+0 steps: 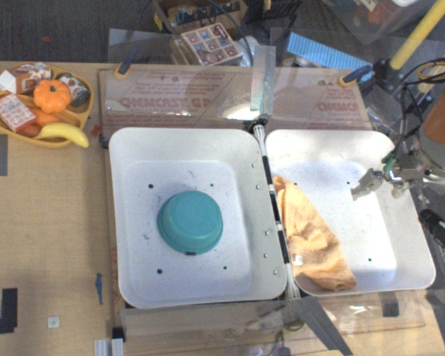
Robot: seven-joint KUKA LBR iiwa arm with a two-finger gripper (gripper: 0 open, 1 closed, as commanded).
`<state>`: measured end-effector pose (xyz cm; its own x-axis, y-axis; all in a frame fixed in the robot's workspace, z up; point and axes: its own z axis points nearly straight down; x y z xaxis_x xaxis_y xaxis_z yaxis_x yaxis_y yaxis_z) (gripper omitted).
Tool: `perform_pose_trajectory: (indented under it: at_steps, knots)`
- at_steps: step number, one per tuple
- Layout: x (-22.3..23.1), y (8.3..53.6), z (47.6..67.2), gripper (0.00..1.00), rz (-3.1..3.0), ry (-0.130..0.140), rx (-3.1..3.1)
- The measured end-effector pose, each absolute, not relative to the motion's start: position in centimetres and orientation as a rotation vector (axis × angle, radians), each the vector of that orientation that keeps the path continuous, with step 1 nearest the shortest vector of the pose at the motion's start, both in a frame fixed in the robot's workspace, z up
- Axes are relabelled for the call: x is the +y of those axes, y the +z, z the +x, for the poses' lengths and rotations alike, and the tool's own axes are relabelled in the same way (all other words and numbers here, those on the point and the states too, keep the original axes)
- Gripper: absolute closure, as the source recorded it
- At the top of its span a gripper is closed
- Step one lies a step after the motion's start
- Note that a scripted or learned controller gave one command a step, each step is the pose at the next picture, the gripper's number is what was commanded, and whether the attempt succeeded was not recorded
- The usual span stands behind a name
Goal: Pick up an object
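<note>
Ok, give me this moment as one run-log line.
tool: over right bin, nothing seen held | cloth: right bin, against left wall | bowl: left bin, upside down

The teal bowl [190, 222] looks like smooth plastic. The orange cloth [311, 242] is soft and wrinkly. Both white bins [126, 162] seem smooth, maybe plastic. The bench [44, 228] looks like wood.

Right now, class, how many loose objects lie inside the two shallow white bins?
2. A round teal bowl, upside down, sits mid left bin. A crumpled orange cloth lies along the right bin's left side. Something small could hide under either.
</note>
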<state>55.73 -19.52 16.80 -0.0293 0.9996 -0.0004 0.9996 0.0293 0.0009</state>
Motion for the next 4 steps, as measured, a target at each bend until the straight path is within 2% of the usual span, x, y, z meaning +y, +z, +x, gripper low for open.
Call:
perform_pose_trajectory:
  at_steps: [1,2,3,4]
  knots:
    - [-13.6,8.9,52.9,0.0,1.978,0.007,2.43]
    - [-12.1,8.9,63.6,0.0,1.786,0.007,2.573]
    - [-10.0,9.0,56.9,0.0,1.701,0.007,2.631]
    - [-10.3,8.9,51.3,0.0,1.628,0.008,2.677]
